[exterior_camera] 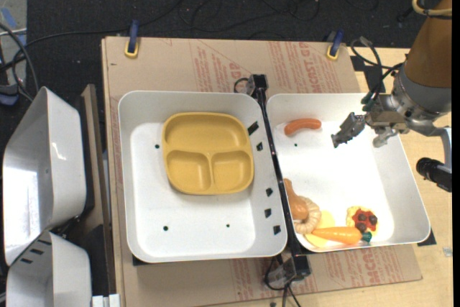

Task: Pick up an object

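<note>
Camera view, orange-red sausage [302, 126], curved, near tool [348, 131]

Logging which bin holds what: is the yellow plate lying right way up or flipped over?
Right way up. The plate lies flat in the left bin, and its three hollow compartments face the camera.

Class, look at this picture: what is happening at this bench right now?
A robot arm reaches in from the right, its gripper over the right bin, holding nothing. A sausage lies just left of it. More toy food, including a carrot, sits along that bin's near edge. The left bin holds a yellow divided plate.
</note>
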Motion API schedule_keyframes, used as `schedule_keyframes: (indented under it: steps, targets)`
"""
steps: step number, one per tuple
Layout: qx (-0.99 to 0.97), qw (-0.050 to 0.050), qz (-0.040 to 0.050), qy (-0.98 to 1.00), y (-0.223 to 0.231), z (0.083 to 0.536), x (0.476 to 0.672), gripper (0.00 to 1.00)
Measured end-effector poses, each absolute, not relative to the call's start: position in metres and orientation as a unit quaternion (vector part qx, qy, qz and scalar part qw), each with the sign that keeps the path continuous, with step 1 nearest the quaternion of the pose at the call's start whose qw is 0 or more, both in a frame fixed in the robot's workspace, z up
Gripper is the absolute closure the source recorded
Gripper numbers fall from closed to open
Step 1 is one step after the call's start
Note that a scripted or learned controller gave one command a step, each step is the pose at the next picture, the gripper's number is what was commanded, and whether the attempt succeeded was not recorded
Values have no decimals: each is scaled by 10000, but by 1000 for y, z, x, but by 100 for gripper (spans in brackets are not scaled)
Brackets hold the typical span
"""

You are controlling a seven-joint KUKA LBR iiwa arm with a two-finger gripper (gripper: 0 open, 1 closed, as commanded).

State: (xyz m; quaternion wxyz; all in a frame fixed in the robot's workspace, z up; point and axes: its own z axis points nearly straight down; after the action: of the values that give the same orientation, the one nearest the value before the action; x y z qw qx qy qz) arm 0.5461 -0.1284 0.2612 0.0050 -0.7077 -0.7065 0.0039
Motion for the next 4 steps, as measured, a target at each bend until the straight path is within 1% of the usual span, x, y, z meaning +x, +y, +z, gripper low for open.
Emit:
schedule_keyframes:
  steps: [1,4]
  targets:
    - [-7068,2,2,-7075,-128,268,548,0]
    - [-7076,21,14,-7066,-129,135,554,0]
